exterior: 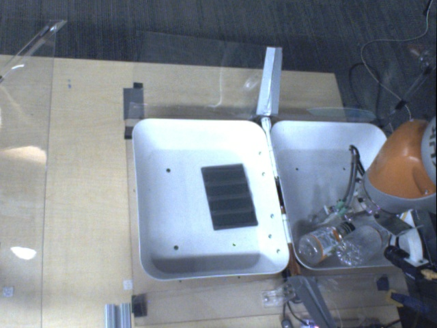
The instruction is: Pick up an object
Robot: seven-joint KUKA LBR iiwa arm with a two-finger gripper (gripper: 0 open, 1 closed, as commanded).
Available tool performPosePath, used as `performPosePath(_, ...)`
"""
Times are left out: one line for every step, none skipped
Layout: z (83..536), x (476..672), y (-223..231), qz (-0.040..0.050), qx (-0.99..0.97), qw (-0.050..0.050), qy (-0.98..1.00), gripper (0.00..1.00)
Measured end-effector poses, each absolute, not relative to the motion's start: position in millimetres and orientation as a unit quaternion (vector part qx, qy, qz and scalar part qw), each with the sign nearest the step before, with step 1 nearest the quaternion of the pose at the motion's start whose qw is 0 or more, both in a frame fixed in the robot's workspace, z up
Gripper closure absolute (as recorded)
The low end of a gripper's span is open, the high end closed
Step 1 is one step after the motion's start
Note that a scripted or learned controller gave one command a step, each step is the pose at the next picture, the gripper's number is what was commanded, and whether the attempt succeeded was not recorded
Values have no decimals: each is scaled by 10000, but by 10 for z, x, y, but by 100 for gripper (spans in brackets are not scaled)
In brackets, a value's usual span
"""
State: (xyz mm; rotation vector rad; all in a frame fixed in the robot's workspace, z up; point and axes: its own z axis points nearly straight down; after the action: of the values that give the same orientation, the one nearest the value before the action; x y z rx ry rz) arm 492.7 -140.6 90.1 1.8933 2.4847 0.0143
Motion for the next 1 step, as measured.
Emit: performPosePath(895, 5375, -925, 49, 6578, 54, 7532, 0)
